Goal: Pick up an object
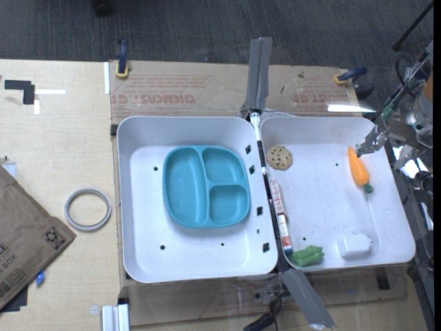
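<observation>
An orange toy carrot (358,169) with a green tip lies near the right wall of the right bin (324,192). My gripper (366,145) hangs at that bin's upper right, just above the carrot's top end, reaching in from the right. Nothing shows as held. A brown cookie (279,157) lies at the bin's upper left. A red-and-white tube (280,214) rests along its left wall. A green toy (306,255) and a white block (356,245) sit by its front edge.
The left bin (141,240) holds a teal divided plate (207,185). A grey tape ring (87,208) and a brown paper bag (24,240) lie on the bench to the left. A cardboard sheet (179,92) lies behind the bins.
</observation>
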You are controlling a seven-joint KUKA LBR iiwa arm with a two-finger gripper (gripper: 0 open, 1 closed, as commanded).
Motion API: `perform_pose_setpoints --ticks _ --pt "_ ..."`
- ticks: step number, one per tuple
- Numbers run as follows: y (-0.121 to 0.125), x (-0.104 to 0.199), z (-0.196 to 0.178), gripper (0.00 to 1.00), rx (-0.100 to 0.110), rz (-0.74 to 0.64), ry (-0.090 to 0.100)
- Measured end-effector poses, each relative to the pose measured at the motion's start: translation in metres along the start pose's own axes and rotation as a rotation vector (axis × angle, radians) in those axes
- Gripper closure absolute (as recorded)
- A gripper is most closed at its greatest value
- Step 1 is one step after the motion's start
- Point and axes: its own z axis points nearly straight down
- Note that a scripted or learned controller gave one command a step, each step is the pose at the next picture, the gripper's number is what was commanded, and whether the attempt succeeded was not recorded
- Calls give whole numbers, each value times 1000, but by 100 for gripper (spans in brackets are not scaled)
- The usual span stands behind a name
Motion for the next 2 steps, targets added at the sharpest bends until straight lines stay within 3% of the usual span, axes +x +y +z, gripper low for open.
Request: perform_pose_setpoints --ticks 1,2 --pt "37 8 -1 0 -2 114 0" --pt "28 13 85 0 1 276 1"
